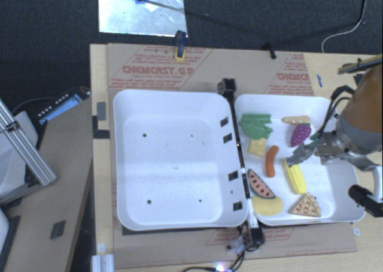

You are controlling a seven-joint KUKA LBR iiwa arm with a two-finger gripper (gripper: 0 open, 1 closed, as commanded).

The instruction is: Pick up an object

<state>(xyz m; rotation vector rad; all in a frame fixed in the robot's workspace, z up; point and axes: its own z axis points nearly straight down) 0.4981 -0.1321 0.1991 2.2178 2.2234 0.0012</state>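
The right bin (341, 196) holds several toy foods. A green leafy piece (256, 124), a yellow cube (258, 147) and an orange sausage (271, 161) lie on its left side. Purple grapes (300, 134) and a tan piece (296, 120) sit toward the back. A yellow corn cob (295, 178), a watermelon slice (261, 184), a yellow lump (267, 206) and a pizza slice (305, 205) lie toward the front. My gripper (297, 156) reaches in from the right, low over the bin, just above the corn cob and below the grapes. Nothing visibly sits in it.
The left bin (173, 157) stands beside the right one, joined by a black hinge strip (236, 157). The orange-banded arm (365, 121) covers the right bin's right edge. A cable (353, 25) runs across the dark floor behind the bench.
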